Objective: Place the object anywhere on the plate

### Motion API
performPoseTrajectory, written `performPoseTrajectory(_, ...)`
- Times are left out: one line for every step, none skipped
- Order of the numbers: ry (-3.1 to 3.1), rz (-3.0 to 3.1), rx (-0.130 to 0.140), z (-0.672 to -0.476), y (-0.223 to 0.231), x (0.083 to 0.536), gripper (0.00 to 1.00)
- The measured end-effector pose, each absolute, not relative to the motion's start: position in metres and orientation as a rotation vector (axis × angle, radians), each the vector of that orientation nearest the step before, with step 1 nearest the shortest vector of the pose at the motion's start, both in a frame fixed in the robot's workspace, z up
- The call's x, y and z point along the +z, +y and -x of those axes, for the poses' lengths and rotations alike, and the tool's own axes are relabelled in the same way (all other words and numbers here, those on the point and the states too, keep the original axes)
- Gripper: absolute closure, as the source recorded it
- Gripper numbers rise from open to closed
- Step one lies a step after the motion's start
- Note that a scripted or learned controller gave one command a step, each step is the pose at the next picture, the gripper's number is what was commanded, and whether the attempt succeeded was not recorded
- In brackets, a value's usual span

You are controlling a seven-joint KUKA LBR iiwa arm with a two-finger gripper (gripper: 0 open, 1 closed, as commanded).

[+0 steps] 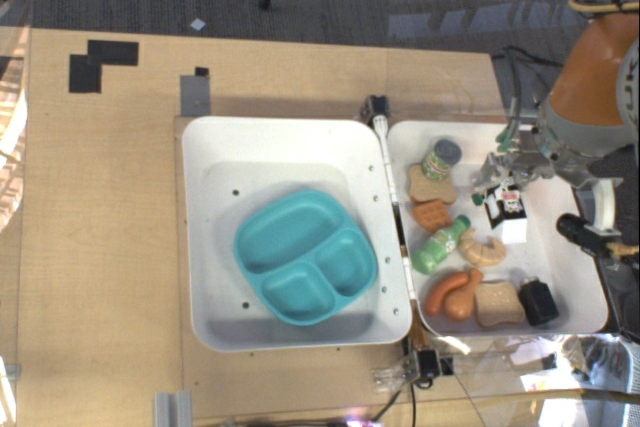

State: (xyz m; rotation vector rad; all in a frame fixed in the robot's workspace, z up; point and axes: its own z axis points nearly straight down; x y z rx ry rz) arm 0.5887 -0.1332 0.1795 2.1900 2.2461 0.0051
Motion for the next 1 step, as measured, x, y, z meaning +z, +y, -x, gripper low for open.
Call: performPoseTrajectory(1.959, -2.447, 0.008, -0.5864, -0.1298, 0.2454, 1.0)
